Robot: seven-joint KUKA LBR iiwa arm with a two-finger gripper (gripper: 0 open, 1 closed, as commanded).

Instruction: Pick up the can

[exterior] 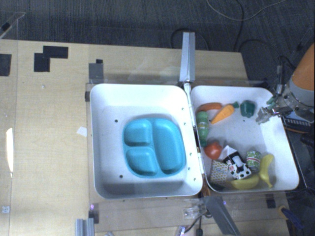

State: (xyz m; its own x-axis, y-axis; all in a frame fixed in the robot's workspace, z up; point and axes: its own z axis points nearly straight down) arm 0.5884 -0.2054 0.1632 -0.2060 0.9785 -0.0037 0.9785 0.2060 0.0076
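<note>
The can (pixel 253 158) is small, with a green patterned label. It stands in the front right part of the right bin (pixel 281 140), between a yellow banana (pixel 260 175) and a black-and-white cow-patterned item (pixel 238 167). My gripper (pixel 268 110) hovers over the bin's back right corner, well behind the can. It is open with nothing between its fingers. The arm's orange band (pixel 306 68) shows at the right edge.
The right bin also holds a carrot (pixel 223 114), a reddish sausage (pixel 210 106), a green bottle (pixel 202 124), a tomato (pixel 213 150), a dark green piece (pixel 247 107) and a checkered packet (pixel 219 170). In the left bin (pixel 104 132) lies a blue divided tray (pixel 153 145).
</note>
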